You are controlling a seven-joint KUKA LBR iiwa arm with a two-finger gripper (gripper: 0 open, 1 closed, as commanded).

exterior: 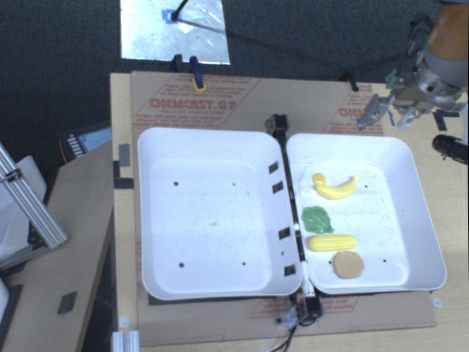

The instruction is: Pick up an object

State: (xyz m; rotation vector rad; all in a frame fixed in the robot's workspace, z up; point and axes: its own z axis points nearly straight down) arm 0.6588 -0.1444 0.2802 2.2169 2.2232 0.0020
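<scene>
Far to the left of the end effector and lower in view: left bin [209,211], white and shallow, nothing inside, probably kept free as the drop-off side. Butted against it along a clipped centre seam, nearer the end effector: right bin [410,196], holding all four candidates. Both bins on a cardboard sheet [220,97] over the counter [80,196], likely to keep them square and fixed under the camera.

Below and left of the end effector, inside the right bin: banana [335,188], yellow, curved, lying flat, closest of the four. Further down: green leaf [317,218], flat against the floor, probably hard to pinch. Just beneath it: corn cob [332,243], lying crosswise. Furthest away, near the bin's front wall: brown round cookie [348,265], just beside the corn. All four clustered toward the seam side, well apart from the right wall, so free room for a descent from the right.

At the upper right, above and beyond the right bin's back corner: end effector [388,112], raised, over the cardboard rather than over the bin. Fingers spread apart, released, nothing between them, touching nothing. Judging by that: approach not yet begun, target not yet chosen; banana the likeliest first reach.
</scene>
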